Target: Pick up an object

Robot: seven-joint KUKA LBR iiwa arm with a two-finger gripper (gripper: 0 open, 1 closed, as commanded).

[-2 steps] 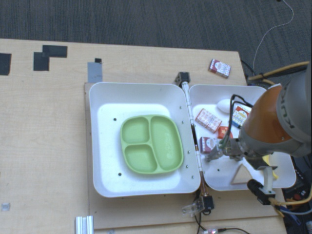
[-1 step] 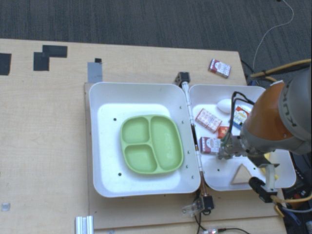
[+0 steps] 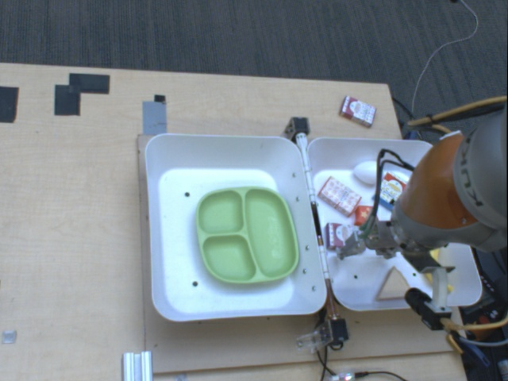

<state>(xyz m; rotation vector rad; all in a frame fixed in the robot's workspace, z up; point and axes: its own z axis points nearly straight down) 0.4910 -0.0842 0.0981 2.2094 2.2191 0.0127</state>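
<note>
The gripper hangs low in the right bin. The small red packet lies just at its nine o'clock, apparently touching. How wide the gripper stands I cannot tell.

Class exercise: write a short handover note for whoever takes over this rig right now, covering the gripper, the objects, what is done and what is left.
Gripper: low in the right bin, fingers unclear.
Objects: pink-and-white packet, small dark red packet, white oval piece, tan wedge in right bin. Green divided plate in left bin.
Done: nothing seen lifted.
Left: grasp one object and raise it.
</note>
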